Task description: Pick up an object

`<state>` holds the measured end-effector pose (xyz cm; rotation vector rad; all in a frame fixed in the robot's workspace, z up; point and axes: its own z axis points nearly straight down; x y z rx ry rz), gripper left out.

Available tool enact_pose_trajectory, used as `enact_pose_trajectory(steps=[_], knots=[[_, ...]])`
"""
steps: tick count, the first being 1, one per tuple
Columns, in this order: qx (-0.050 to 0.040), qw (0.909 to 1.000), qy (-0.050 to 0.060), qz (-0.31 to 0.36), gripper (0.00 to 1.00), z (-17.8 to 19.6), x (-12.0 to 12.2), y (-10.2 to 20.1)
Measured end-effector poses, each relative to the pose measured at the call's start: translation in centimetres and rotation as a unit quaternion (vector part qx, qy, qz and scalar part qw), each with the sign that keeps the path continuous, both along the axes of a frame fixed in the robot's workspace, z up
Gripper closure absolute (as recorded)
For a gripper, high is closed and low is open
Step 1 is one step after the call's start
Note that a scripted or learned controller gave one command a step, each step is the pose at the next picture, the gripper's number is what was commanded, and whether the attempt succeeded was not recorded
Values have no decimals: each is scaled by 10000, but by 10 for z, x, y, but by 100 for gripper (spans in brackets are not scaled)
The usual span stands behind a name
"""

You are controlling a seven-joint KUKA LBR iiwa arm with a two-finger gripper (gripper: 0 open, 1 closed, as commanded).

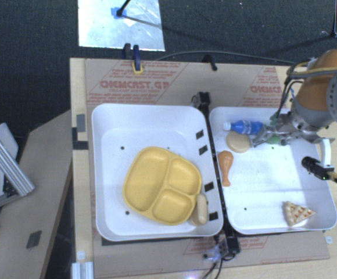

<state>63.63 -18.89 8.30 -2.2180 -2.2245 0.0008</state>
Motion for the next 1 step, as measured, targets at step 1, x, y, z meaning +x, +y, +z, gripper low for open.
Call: enact_pose_trajectory(steps=[1], knots=[[-1,10000,0,4,100,13,0,0]])
